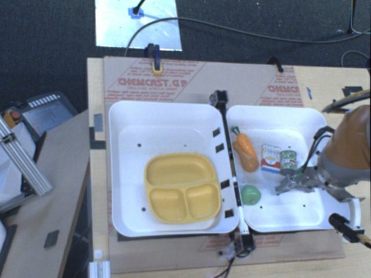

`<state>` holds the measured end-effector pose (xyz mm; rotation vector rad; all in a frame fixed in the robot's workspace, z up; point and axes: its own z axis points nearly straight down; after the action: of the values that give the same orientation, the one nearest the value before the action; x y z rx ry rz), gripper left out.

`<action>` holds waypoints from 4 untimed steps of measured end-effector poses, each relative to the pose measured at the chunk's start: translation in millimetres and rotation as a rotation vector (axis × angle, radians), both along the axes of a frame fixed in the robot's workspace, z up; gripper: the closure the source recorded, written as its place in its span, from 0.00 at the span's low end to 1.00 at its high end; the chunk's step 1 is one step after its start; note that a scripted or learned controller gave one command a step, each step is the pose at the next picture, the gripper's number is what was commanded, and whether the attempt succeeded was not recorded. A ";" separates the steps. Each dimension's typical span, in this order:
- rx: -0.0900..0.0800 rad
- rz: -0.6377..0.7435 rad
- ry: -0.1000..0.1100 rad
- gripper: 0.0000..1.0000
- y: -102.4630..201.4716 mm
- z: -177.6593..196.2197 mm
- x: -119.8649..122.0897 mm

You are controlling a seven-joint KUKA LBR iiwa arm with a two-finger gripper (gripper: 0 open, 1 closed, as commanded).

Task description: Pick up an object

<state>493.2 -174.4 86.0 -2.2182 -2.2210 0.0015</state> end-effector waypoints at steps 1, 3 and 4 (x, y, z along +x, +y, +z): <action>-0.001 -0.001 -0.003 0.00 0.1 -1.6 0.6; -0.004 0.002 -0.008 1.00 -9.0 57.6 6.9; -0.003 0.002 -0.008 1.00 -13.1 101.4 6.0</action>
<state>499.2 -187.5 187.4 -2.2214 -2.2290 -0.0035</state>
